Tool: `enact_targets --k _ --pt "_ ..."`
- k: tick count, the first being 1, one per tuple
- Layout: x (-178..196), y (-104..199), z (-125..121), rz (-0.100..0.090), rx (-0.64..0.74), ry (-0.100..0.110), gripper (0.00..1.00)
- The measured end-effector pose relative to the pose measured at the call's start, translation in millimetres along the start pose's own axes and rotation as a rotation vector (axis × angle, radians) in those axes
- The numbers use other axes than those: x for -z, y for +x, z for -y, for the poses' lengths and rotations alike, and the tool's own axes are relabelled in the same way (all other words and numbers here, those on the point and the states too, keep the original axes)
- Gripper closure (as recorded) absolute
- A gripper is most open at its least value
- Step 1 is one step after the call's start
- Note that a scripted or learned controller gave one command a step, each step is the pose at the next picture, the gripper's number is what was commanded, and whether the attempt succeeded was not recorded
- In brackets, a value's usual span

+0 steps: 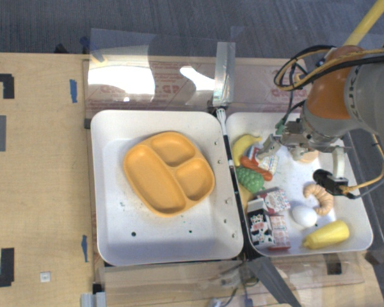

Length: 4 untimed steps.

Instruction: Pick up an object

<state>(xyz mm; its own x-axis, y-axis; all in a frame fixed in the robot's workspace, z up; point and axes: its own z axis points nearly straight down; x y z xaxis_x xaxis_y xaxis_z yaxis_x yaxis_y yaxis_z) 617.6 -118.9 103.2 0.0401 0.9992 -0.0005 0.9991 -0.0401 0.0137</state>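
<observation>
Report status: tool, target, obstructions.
Tool low over right bin, nothing seen held. Shrimp, egg, lemon loose. Orange plate in left bin.

Bright, even overhead light is washing the scene; glare is blooming on the clear panel (121, 82) behind the left bin (105, 190); focus is looking slightly soft

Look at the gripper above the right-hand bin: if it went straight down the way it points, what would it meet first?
Probably the bare white floor of the right bin beneath the gripper, though depth is unclear from this slanted view.
</observation>
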Motion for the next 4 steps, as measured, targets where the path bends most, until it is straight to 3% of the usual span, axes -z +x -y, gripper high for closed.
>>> enact_targets --k 1,2,3,4 --pt "-5.5 5.9 24.9 0.001 0.039 -0.015 0.0" --pt "-12.2 22.0 75.1 0.002 0.206 -0.001 0.0" --pt "-2.8 21.1 75.0 0.002 0.204 -0.002 1.0" --pt "94.8 80.1 78.9 -0.003 0.276 0.004 1.0"
